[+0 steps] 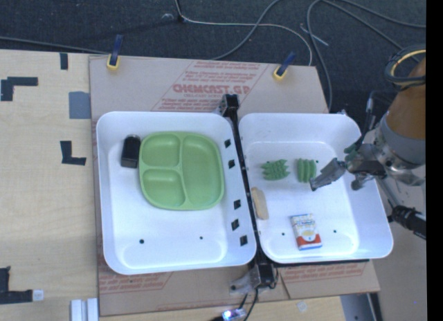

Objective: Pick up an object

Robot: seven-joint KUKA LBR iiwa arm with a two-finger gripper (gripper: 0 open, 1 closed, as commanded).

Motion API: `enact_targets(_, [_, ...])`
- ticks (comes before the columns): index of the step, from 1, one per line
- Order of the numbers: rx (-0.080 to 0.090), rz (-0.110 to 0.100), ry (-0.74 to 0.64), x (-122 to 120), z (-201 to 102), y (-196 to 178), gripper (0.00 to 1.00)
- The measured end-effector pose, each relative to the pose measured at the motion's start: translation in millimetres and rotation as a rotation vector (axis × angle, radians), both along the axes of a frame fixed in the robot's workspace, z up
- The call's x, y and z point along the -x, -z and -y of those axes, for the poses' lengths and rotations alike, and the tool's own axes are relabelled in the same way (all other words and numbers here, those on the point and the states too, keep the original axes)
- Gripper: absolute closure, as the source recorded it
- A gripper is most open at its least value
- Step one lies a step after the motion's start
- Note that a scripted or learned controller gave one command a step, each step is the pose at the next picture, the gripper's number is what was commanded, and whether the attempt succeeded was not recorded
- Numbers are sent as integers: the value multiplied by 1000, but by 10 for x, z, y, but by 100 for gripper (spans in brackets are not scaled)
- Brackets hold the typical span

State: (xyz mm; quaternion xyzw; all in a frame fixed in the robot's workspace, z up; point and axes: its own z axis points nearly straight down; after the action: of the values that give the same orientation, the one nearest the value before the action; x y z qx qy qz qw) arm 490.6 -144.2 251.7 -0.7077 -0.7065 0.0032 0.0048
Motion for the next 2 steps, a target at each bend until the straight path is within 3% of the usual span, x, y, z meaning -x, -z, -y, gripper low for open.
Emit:
enact_targets(1, [2,10,-3,-21,-2,-47,0])
enact_targets(2, [1,3,-3,-9,-51,591,0])
